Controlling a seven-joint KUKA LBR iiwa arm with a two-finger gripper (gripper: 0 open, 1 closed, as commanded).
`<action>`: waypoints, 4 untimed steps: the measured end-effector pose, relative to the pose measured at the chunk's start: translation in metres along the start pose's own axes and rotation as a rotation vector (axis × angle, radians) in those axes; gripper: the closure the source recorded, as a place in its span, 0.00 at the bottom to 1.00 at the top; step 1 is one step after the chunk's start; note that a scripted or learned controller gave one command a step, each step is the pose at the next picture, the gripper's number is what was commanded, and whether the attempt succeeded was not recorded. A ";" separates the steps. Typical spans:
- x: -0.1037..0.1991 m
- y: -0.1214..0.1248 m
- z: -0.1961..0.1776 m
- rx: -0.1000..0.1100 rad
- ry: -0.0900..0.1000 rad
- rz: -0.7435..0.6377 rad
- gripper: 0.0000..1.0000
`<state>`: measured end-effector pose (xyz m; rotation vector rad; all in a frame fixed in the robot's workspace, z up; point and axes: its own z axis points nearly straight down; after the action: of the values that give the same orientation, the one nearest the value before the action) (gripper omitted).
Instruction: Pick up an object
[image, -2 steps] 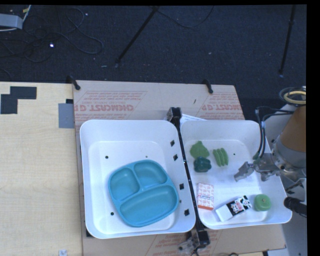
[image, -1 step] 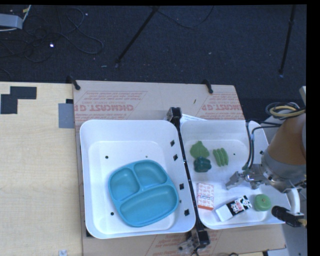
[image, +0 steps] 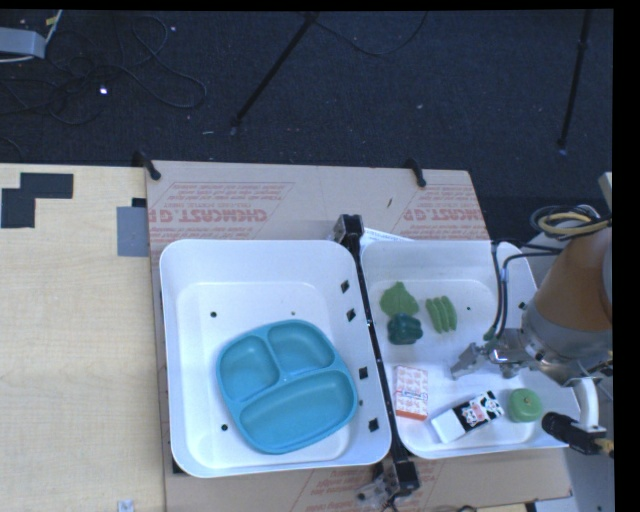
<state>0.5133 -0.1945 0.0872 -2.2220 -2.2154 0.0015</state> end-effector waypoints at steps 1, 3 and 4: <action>-0.002 0.000 -0.011 -0.001 -0.002 0.003 1.00; -0.011 -0.001 -0.104 -0.005 -0.003 0.000 1.00; -0.012 0.000 -0.157 -0.006 -0.003 -0.004 1.00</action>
<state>0.5139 -0.2066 0.2437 -2.2218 -2.2250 -0.0019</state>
